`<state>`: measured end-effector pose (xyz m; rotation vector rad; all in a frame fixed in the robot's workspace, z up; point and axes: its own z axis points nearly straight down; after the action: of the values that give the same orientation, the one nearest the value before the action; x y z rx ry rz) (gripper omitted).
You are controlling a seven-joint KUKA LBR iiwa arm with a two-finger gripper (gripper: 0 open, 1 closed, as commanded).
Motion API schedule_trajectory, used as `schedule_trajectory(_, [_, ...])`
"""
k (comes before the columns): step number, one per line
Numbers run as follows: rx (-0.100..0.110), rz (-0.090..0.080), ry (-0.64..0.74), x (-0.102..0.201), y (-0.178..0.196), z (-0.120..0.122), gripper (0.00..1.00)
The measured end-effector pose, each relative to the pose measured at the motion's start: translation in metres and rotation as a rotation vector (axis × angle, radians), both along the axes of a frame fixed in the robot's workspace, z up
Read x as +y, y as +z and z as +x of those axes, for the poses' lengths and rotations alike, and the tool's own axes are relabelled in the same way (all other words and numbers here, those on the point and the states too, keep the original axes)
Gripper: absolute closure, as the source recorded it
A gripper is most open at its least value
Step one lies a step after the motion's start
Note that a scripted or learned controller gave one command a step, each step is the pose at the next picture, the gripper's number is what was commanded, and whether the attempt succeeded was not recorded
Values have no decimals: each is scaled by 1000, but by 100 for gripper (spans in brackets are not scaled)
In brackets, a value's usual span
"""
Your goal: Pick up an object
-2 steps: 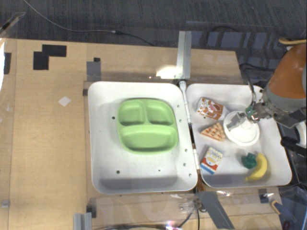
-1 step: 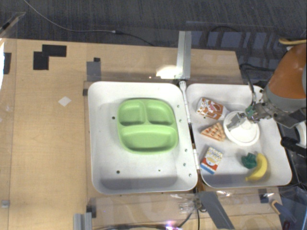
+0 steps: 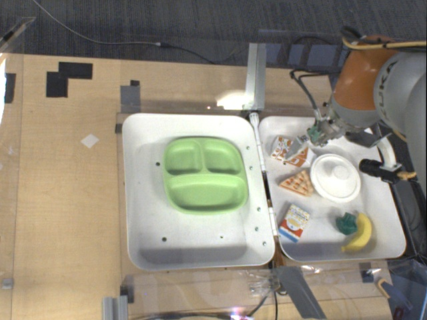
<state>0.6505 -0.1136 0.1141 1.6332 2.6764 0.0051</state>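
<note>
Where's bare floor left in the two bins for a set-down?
Left bin: bare white all around the green tray, widest along the near edge. Right bin: crowded; small gaps between the carton and banana, and at the far right corner. Claw hangs beside the snack packet.

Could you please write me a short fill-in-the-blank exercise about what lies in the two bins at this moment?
1. The green divided tray lies in the ____ bin as the camera sees it.
2. The banana lies in the right bin, touching a small ____ object.
3. The round bowl beside the pizza slice is ____ in colour.
4. The gripper hovers over the ____ bin.

Missing words: left; green; white; right
</note>
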Motion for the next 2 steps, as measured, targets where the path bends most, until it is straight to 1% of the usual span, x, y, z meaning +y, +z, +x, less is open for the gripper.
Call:
schedule_trajectory(1, [-2,0,-71,18,-22,1,0])
schedule_trajectory(2, [2,3,-65,21,-10,1,100])
